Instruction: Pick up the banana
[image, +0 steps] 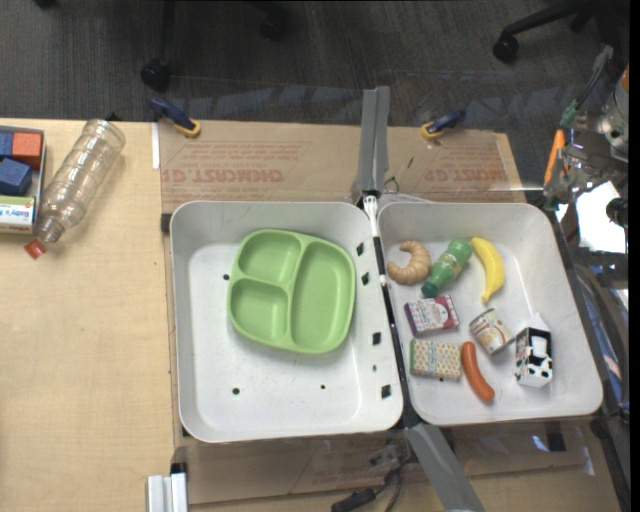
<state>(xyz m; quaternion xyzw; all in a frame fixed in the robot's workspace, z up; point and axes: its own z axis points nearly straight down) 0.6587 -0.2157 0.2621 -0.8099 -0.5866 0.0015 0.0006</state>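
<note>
Jaws far right; bottle (447, 266) beside banana (488, 266)

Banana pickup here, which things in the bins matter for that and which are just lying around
Matter for the job:
banana
right bin, which holds it

Just lying around:
green bottle
croissant
sausage
milk carton
green divided plate
clear plastic bottle
</note>
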